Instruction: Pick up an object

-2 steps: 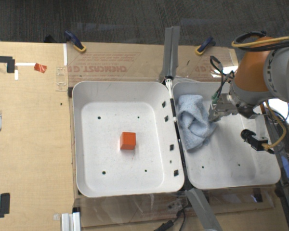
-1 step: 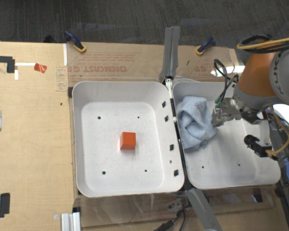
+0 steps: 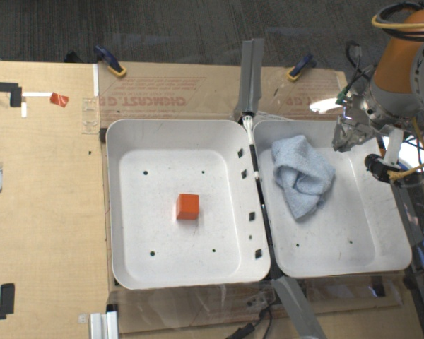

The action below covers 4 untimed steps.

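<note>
Orange cube (image 3: 188, 207) sits approx mid-floor of the left bin (image 3: 127, 260), flat on one face, nothing touching it. Across the divider betw the two bins, a crumpled light-blue cloth (image 3: 302, 175) lies in the right bin (image 3: 381, 260), bunched toward that bin's upper-left part, near the divider but apart from the cube. Gripper (image 3: 348, 138) hangs over the right bin's upper-right area, just beside the cloth's right edge, not visibly touching it; nothing seen betw its tips, and can't tell if it's spread or closed, too dark & blurred. Arm (image 3: 399, 62) w/ orange band comes in from the right. Two orange-handled clamps (image 3: 109, 60) (image 3: 299, 67) sit on the cardboard sheet (image 3: 169, 94) behind the bins.
</note>
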Tool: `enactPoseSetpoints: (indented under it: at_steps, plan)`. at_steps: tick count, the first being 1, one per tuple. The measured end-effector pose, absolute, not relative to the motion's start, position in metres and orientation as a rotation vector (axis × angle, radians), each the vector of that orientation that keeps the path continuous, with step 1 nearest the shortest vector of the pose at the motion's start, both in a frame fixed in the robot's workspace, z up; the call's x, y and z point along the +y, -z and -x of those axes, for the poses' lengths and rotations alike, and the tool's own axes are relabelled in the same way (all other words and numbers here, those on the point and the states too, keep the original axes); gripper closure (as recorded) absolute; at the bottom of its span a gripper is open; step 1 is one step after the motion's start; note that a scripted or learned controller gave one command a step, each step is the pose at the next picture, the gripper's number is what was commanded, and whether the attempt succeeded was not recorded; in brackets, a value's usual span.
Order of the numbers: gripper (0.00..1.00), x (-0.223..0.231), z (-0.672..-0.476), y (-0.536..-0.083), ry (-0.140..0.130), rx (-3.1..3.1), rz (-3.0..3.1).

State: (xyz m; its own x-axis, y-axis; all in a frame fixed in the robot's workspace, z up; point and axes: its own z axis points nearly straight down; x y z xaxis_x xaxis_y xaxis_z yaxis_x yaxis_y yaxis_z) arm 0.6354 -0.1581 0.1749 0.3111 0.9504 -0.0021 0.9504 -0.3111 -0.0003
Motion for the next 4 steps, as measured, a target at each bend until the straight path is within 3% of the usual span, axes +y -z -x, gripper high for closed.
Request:
enactPoseSetpoints:
  at_steps: [1, 2, 3, 4]
  plan:
    - [1.0, -0.114, -0.659, -0.18, 0.002, 2.133, -2.304]
    - [1.0, -0.133, -0.637, -0.105, 0.005, 1.581, -2.716]
    - [1.0, -0.077, -0.659, -0.192, 0.003, 2.004, -2.418]
    - [1.0, -0.104, -0.658, -0.176, 0.005, 1.952, -2.462]
